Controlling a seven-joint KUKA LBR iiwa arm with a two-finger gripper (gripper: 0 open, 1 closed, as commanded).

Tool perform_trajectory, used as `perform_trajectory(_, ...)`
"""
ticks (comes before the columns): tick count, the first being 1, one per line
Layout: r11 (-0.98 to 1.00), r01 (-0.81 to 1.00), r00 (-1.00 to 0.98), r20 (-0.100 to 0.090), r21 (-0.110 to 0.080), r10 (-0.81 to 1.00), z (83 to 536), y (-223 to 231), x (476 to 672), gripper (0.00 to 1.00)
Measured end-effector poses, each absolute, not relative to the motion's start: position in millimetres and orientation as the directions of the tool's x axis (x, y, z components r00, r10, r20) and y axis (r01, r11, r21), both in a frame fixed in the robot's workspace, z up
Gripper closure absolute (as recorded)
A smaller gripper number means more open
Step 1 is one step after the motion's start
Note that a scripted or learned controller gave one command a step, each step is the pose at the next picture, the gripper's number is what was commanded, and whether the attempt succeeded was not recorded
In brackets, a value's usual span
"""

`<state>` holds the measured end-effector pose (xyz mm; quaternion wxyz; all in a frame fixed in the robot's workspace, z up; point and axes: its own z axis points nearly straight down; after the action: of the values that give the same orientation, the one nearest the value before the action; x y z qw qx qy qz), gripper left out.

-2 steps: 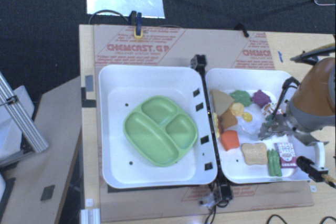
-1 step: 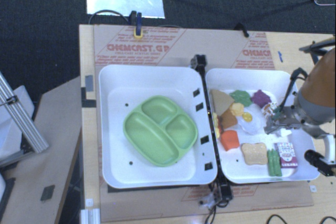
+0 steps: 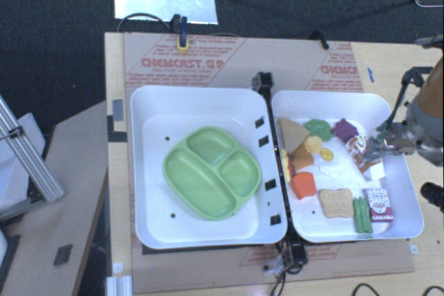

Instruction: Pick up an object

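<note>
The right bin (image 3: 399, 222) holds several toy foods: a tan wedge (image 3: 291, 132), a green leafy piece (image 3: 319, 127), a purple piece (image 3: 345, 128), a yellow piece (image 3: 316, 144), a fried egg (image 3: 326, 156), an orange-red cube (image 3: 303, 185), a toast slice (image 3: 336, 202), a green pod (image 3: 362, 213) and a red-and-white carton (image 3: 378, 204). My gripper (image 3: 374, 149) is low over the bin's right side, right beside a small red-and-white item (image 3: 356, 144) and an orange strip (image 3: 363, 164). Whether it touches either, I cannot tell.
The left bin (image 3: 149, 121) holds a green divided plate (image 3: 211, 172). A black divider with clips (image 3: 274, 170) runs between the bins. A yellow clamp (image 3: 182, 35) stands at the bench's back edge. The arm (image 3: 427, 114) enters from the right.
</note>
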<state>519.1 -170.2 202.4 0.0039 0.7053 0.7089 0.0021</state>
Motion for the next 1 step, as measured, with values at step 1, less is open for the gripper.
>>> perform_trajectory(1, 0.005, 1.0, -0.005, -0.002, 0.005, 1.0, 226.0, -170.4, 520.5, 1.0)
